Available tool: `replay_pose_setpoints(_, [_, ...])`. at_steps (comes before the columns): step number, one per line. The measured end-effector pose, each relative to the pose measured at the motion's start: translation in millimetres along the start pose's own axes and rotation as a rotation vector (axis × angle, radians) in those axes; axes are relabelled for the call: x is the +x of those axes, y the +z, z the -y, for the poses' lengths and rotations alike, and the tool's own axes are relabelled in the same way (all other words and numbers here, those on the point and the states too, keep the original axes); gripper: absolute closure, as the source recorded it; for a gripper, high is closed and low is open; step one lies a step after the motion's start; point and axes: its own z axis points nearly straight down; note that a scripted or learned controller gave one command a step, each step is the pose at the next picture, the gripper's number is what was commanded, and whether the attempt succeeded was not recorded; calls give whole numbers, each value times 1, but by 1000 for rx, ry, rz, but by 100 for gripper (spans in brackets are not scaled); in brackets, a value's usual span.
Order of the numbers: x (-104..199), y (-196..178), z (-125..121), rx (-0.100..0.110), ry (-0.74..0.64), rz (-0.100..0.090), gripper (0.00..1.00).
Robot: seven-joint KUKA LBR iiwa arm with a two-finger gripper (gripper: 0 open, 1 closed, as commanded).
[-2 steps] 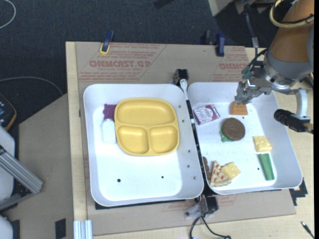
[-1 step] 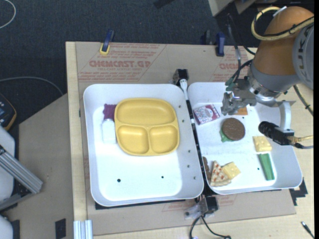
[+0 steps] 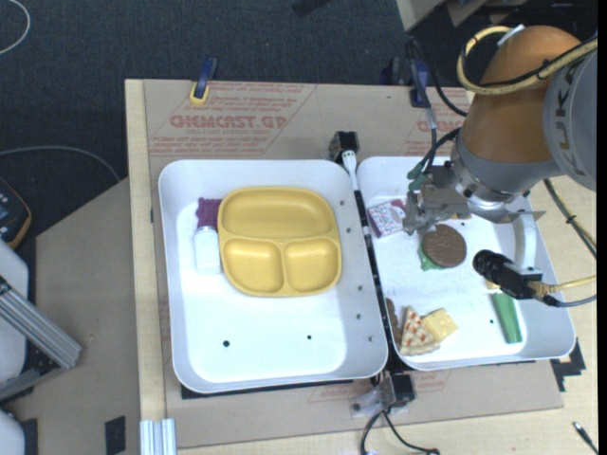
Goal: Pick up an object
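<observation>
My gripper [image 3: 429,214] hangs low over the right bin [image 3: 545,335], near its upper middle. Just below and to the right of it lies a brown round cookie [image 3: 444,246] on a green scrap. To its left sits a small purple-and-white packet [image 3: 385,218]. A pizza slice [image 3: 425,329] lies at the bin's front left, and a green stick [image 3: 509,318] lies at the front right. Nothing shows between the fingers from this angle.
The left bin [image 3: 256,349] holds a yellow divided plate [image 3: 280,238], with a white bottle [image 3: 206,250] and a purple item [image 3: 209,210] to its left. A black cable fitting [image 3: 498,269] juts over the right bin. The arm's orange band [image 3: 517,74] looms over the back right.
</observation>
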Motion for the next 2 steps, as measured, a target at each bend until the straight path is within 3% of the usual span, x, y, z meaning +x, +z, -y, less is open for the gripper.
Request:
replay_pose_setpoints(1, [46,3,34,1,0,1,100])
replay_pose_setpoints(2, [71,7,43,0,1,1,100])
